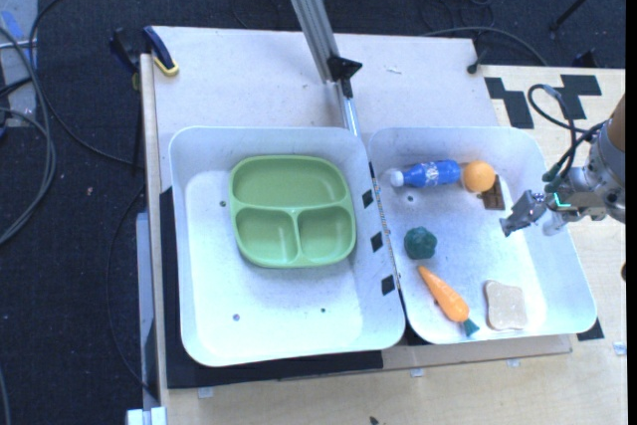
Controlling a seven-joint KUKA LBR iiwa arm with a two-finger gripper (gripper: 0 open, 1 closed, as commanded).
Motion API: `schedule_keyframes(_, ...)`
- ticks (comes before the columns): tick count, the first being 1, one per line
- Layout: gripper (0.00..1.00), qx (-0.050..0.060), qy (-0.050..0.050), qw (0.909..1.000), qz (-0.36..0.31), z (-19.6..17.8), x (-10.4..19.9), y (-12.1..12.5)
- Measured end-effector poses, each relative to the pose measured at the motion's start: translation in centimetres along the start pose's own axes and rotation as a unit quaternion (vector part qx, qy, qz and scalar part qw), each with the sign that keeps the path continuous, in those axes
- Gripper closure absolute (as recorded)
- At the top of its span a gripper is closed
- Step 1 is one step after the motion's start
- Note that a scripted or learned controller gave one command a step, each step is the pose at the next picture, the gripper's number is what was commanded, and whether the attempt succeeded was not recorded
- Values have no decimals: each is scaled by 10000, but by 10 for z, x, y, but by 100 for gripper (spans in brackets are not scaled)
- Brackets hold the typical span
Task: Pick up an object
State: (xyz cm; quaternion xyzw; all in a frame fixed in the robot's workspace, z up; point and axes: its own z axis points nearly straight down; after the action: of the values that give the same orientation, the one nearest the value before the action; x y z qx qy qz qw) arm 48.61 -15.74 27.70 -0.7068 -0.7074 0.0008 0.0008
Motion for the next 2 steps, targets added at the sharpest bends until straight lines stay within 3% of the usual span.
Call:
schedule_keyframes(1,0,-11,-2,10000,-1,-1,0,0)
schedule_keyframes(2,0,8,4,10000,12,58,-6,6)
